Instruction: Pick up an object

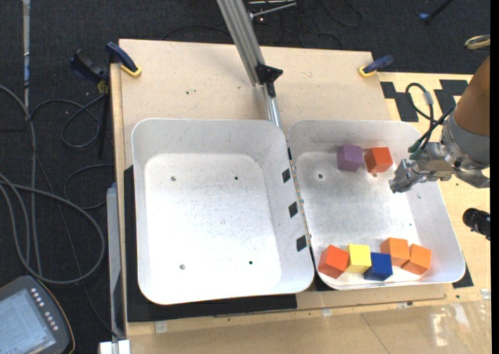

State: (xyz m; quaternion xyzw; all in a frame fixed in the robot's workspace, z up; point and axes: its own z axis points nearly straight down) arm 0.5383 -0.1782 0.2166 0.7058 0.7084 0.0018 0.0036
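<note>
Two white bins sit side by side on a pale board; the left bin and the right bin touch along their inner rims, where small black tabs line the seam. The arm enters from the right, orange band uppermost, grey wrist below; the gripper hangs over the upper right part of the right bin, pointing left and down; whether it is wide or narrow cannot be told at this size, and no cube is seen between its tips. Near it, to the left, an orange cube lies touching a purple cube at the far end of the right bin; the gripper is just beside the orange cube, apart from it. Along the near rim of the same bin lie five more cubes in a close group: a red-orange cube at the left, a yellow cube beside it, a blue cube in front, then two orange cubes at the right. A grey metal bar slants down from the top to the seam between the bins; yellow-and-blue clamps grip the board's far corners; cables lie on the dark floor at the left.
</note>
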